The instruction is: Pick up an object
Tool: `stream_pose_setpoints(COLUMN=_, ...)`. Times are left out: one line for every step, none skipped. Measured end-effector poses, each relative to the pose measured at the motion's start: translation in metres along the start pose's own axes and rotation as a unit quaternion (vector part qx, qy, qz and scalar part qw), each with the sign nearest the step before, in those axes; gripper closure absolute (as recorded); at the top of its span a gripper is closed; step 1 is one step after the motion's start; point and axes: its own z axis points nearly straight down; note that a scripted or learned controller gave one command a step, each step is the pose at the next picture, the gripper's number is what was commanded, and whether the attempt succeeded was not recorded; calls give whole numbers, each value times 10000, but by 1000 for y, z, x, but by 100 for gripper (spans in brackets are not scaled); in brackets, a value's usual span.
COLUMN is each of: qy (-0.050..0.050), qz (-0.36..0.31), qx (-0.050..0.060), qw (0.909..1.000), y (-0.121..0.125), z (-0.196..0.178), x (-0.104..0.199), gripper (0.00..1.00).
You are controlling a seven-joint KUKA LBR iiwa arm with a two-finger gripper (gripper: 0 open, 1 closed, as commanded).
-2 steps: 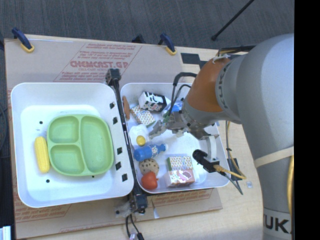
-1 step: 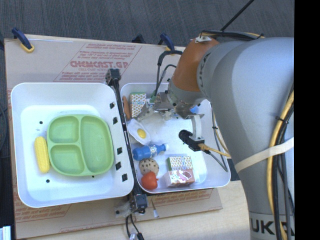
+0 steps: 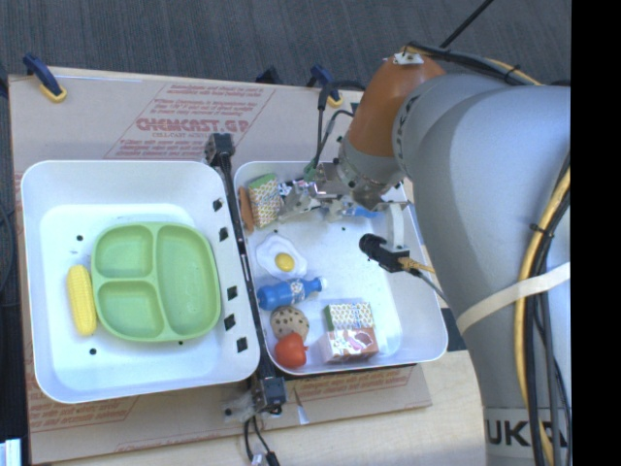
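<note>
My fingers sit low at the far end of the right bin; whether they are open or closed I cannot tell. Just to their left a snack box leans on the bin's wall. Nearer lie a fried egg, a blue bottle, a cookie, a tomato and a carton. The left bin holds a green divided tray and a corn cob.

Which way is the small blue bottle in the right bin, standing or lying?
Lying. The small blue plastic bottle rests on its side on the right white bin's floor, cap end pointing right, below the fried egg toy.
</note>
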Motion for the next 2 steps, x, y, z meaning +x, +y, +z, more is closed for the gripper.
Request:
stream_pose_setpoints(qy=-71, qz=0, qx=-61, qw=10000, y=1, z=-1, x=-57, gripper=0)
stream_pose_setpoints(qy=-87, qz=-1, qx=-60, qw=9999, y=1, z=0, x=35, gripper=0)
